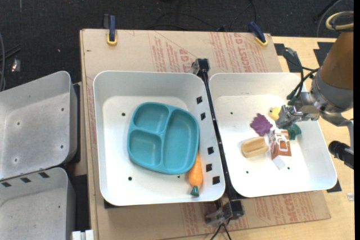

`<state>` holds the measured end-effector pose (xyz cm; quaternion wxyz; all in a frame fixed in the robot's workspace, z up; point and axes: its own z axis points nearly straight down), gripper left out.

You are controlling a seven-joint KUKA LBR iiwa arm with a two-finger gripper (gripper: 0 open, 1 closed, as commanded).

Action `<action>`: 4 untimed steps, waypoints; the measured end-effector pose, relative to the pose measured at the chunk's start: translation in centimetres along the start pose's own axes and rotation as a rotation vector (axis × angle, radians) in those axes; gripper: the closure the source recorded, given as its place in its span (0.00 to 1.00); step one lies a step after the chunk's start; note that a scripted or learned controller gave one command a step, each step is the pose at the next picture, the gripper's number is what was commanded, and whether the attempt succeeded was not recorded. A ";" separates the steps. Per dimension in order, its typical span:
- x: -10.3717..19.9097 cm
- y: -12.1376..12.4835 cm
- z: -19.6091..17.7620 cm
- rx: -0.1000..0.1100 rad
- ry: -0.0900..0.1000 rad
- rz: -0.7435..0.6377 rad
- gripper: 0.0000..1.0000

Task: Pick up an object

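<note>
Two shallow white bins sit side by side on a brown cardboard sheet, with a black divider between them. The left bin holds a teal plate with three compartments, and an orange carrot with a green tip lies just beside the plate's lower right edge, near the bin's front corner. The right bin holds a small cluster of things: a purple piece, a tan bun just below it, a red and white carton right of the bun, a bit of yellow near the top of the cluster and a dark green piece at its right. The grey arm with its orange band reaches in from the right, and the gripper hangs low over the upper right part of this cluster, close to the yellow and green pieces. I cannot tell how the gripper stands or whether it has hold of anything, since its tip is small and blends with the things under it. Two clamps pin the cardboard at the far edge.
</note>
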<state>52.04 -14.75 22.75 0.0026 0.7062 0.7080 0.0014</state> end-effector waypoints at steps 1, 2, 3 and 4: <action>5.9 0.2 0.9 0.006 0.004 -0.006 1.00; 11.0 -0.1 -0.3 0.005 0.004 -0.006 1.00; 16.3 0.0 -1.3 0.004 0.003 -0.006 1.00; 21.1 0.2 -1.8 0.006 0.003 -0.006 1.00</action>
